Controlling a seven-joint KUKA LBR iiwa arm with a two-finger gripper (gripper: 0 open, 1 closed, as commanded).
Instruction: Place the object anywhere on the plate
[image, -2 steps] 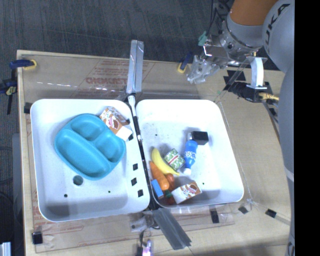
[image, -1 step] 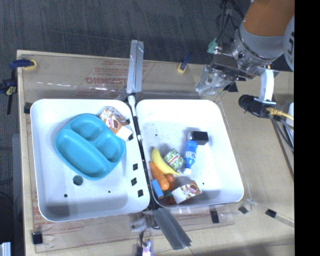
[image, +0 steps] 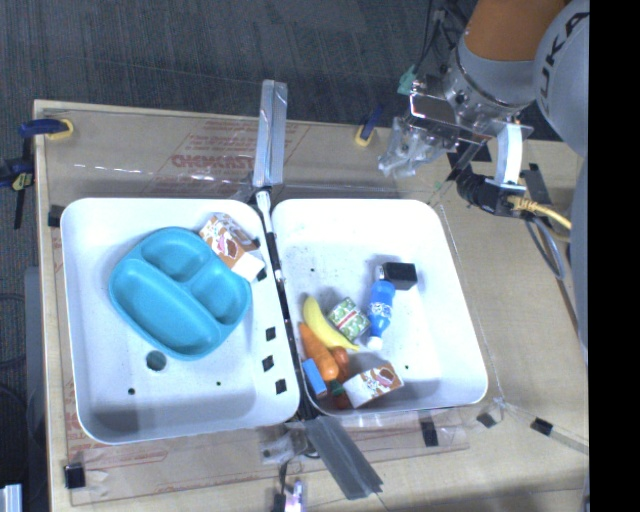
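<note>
A blue divided plate (image: 180, 290) lies in the left bin (image: 90, 400). A small printed carton (image: 230, 242) rests against the plate's upper right rim, by the divider. The right bin (image: 440, 250) holds a banana (image: 322, 325), a blue bottle (image: 380, 306), a green packet (image: 348, 318), a black block (image: 399, 272), an orange piece (image: 318, 350) and a second carton (image: 372, 382). My gripper (image: 405, 155) hangs above the bench behind the right bin's far edge, with translucent fingers pointing down and nothing seen between them.
A grey metal bar (image: 270, 135) stands along the divider between the bins at the back. Cables (image: 520, 205) trail from the wrist at the right. A blue clamp (image: 40, 128) sits at the bench's far left corner.
</note>
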